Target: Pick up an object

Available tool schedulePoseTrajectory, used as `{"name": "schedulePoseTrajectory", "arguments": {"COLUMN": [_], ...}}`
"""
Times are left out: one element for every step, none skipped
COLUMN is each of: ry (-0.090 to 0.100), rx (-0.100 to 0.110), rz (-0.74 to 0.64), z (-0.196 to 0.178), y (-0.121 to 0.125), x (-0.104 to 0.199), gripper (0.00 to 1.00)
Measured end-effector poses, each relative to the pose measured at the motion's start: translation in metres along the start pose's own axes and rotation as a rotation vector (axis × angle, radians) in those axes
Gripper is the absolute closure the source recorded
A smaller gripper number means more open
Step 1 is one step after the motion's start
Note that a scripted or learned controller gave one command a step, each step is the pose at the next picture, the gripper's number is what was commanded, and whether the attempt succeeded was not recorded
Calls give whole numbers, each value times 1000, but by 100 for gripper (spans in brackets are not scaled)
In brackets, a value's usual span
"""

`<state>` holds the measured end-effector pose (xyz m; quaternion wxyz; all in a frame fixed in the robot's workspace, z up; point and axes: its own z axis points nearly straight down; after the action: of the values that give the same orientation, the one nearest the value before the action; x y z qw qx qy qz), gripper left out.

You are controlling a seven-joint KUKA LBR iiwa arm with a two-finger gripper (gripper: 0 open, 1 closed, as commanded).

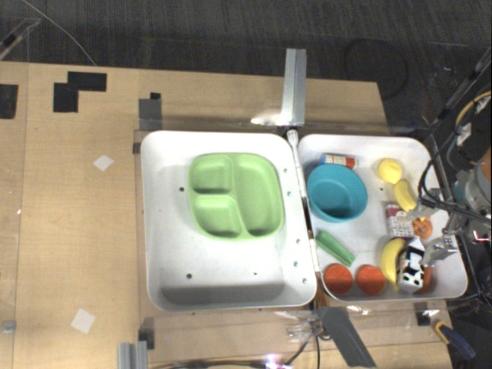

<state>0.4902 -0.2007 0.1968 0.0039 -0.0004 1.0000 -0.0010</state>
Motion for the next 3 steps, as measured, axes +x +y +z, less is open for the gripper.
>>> {"name": "schedulePoseTrajectory", "arguments": {"ry": [-10,-34,-15], "rx": [4,10,5], "rz": [-28,-169,-367], "z": [73,92,105], "y": [-5,25,70], "x": [-10,-13,-11], "gripper": [0,0,0]}}
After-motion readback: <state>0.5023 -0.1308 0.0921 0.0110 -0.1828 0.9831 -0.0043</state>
